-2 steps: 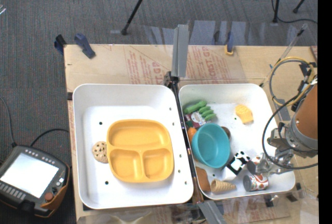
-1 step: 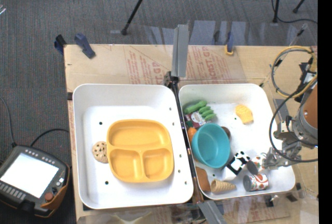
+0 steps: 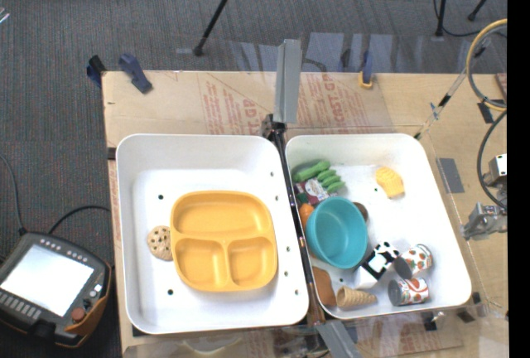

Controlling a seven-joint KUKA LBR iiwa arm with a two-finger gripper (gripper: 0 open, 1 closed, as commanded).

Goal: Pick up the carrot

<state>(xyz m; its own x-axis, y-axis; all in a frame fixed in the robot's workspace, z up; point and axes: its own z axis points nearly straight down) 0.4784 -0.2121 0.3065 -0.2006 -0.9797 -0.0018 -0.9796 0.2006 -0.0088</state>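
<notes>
The carrot shows as a small orange piece in the right bin, wedged between the bin's left wall and the teal bowl. The bowl's rim hides most of it. Just above it lie a dark red packet and a bunch of green pods.
The left bin holds a yellow divided plate and a cookie. Also in the right bin are a yellow toy, a black-and-white toy, two small cans, a cone and a brown piece. Cables hang at the right.
</notes>
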